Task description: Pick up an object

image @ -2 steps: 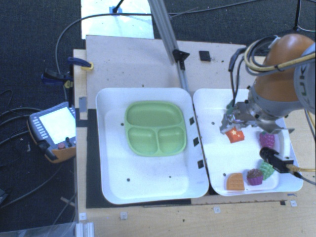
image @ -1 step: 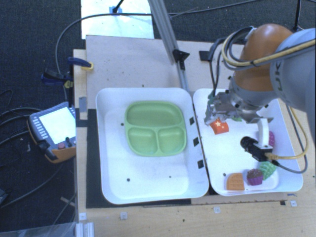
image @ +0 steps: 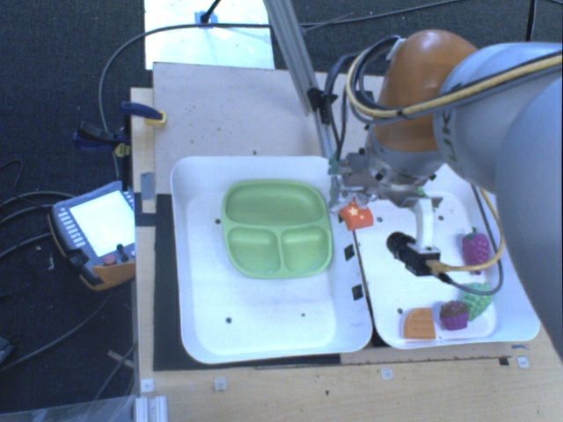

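My gripper point(image: 354, 202) hangs over the seam between the two bins, under the orange band of the arm. A small red block with a yellow star point(image: 357, 216) sits between its fingertips, and the gripper is shut on it. The block hangs just off the right rim of the green divided plate point(image: 277, 228), which lies in the left bin point(image: 202, 315). In the right bin point(image: 519, 323) lie a purple berry-like toy point(image: 476, 248), an orange block point(image: 420, 323), a small purple piece point(image: 454, 315) and a green piece point(image: 477, 301).
The arm's grey body covers the upper right of the right bin. A black fitting with a yellow cable point(image: 413, 254) hangs below the wrist. A teach pendant point(image: 97, 232) lies off the bench to the left. A metal pole point(image: 295, 47) slants across the back.
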Robot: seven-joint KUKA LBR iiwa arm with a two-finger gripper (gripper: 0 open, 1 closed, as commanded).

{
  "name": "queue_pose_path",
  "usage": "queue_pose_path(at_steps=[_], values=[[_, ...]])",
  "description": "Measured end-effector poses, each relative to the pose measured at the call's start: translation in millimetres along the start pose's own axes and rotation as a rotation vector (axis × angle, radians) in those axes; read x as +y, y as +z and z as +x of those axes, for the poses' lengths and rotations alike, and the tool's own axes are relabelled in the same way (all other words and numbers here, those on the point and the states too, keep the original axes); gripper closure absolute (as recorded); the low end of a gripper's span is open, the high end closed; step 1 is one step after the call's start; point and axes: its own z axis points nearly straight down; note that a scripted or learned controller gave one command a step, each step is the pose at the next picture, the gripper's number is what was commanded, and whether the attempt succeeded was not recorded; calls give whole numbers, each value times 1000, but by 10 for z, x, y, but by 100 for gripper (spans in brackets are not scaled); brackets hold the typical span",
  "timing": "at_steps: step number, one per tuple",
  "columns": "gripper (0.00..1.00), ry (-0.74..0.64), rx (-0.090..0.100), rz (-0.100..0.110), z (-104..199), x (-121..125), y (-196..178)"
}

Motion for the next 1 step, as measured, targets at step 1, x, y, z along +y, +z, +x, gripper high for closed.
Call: queue_pose_path(at_steps=[1], values=[[100, 1, 0, -1, 510, 343, 81]])
